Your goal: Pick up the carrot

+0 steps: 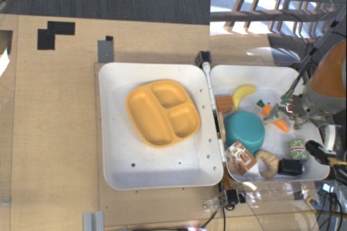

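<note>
Carrot: lies in the right bin, at 3 o'clock from the teal bowl; the orange body appears to run from a stub near 491,289 to a tip near 520,319, partly crossed by the gripper hardware.
Gripper: sits directly over the carrot's middle, reaching in from 3 o'clock.
Fingers: state cannot be told — metal parts blur into the carrot and the bin floor, and no carrot is clearly seen between them.
Neighbours: yellow banana at 11 o'clock from the carrot; small green-labelled can at 5 o'clock; black block and tan ring-shaped item farther toward 6 o'clock; snack packet below the bowl.
Left bin: holds a yellow divided plate, well apart from the work.
Risk 1: the carrot is slim and tapered — an off-centre closure would likely squeeze it out sideways.
Risk 2: the bowl rim lies near at 9 o'clock; a drifting finger could strike it.
Risk 3: a descent too deep would press the fingers on the bin floor.
Writing: packet and can labels are too small to read.
</note>
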{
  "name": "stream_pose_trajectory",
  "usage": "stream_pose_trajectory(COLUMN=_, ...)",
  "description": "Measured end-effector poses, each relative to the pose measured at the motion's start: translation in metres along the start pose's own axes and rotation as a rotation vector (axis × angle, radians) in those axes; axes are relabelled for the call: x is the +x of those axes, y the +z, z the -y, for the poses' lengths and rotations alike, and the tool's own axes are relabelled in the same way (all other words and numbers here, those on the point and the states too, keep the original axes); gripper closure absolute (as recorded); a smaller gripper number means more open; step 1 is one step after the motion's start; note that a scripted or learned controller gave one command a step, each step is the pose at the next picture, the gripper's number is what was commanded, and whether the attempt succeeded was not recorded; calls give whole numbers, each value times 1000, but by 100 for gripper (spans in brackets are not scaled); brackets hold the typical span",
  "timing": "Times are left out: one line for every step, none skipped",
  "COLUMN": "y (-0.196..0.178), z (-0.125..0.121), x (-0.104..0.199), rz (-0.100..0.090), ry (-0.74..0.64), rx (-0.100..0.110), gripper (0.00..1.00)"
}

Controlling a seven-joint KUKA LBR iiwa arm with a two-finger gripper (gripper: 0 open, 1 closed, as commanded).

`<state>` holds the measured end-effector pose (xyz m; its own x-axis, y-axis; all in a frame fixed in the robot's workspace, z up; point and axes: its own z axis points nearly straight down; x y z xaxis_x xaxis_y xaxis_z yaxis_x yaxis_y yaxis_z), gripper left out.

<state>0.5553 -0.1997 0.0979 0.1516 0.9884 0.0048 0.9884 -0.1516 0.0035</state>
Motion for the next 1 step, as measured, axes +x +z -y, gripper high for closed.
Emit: stream_pose_trajectory(y=-9, z=-2, x=1, rz=2, ry=-5, rx=-4, gripper=100)
